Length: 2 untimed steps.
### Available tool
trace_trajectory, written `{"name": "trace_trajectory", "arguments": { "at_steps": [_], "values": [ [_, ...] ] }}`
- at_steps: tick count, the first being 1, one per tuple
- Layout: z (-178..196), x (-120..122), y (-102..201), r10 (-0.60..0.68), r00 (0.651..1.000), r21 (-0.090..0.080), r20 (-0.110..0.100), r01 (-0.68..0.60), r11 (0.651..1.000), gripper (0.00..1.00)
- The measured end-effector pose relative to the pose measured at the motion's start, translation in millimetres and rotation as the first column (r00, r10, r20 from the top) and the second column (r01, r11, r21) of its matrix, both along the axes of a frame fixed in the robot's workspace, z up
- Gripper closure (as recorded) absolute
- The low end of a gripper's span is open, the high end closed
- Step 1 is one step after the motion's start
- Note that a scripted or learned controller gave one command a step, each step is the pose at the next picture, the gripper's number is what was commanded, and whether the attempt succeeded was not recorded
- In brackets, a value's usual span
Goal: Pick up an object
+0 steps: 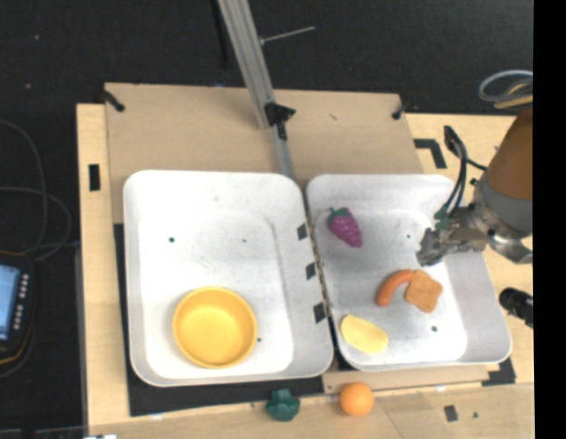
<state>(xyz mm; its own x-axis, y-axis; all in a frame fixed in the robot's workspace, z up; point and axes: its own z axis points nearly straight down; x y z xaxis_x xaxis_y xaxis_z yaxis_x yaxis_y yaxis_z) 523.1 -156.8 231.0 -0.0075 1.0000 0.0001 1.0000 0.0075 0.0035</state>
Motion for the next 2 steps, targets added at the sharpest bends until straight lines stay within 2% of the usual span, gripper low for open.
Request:
{"name": "trace_trajectory", "arguments": {
  "at_steps": [2],
  "values": [
    [20, 53, 99, 0.000, 1.000, 0.001, -0.001, 0.000, 1.000, 1.00]
  ]
}}
